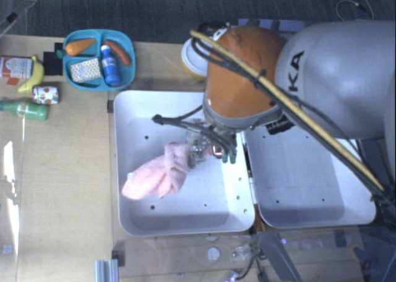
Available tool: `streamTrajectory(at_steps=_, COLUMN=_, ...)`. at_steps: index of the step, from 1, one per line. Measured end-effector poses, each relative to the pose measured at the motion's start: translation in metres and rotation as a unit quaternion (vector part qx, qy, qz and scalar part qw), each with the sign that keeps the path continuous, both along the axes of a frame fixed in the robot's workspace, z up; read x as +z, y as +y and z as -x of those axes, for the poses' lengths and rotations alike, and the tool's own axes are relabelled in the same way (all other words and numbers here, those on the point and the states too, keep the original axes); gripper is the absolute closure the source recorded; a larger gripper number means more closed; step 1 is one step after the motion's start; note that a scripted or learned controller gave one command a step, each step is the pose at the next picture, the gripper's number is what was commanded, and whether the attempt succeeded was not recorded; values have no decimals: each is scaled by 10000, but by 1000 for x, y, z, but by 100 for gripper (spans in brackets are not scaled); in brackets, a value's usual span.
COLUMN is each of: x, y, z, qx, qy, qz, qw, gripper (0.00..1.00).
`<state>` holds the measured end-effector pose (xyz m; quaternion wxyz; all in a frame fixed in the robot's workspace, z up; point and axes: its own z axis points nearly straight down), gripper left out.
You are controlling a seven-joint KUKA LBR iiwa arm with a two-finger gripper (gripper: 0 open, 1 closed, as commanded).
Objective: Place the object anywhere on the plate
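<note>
While the grey arm (334, 76) reaches in from the right with its orange band (241, 76) over the top edge of the left bin (142, 213), the gripper (207, 148) hangs low inside that bin, at the upper right end of a pink cloth (154, 175). Whether the tool is spread or pressed together, I cannot tell; the metal parts blur into one another there, and it is not clear whether any of the cloth is caught. The cloth lies crumpled on the bin floor, stretching from the gripper down toward the lower left. A black cable (284, 95) runs slantwise across the arm. The right bin (309, 200) sits just beside the left one, partly hidden under the arm. Beyond the left bin, a white plate (193, 58) peeks out from behind the orange band. On the bench to the upper left stands a blue tray (127, 58) holding toy food, with a banana (34, 76) and a green bottle (25, 110) nearby.
</note>
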<state>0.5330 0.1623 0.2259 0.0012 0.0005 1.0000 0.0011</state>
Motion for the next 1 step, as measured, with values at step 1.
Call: streamTrajectory(at_steps=1, x=0, y=0, z=0, qx=-2, qy=-4, qz=-2, qw=10000, gripper=0)
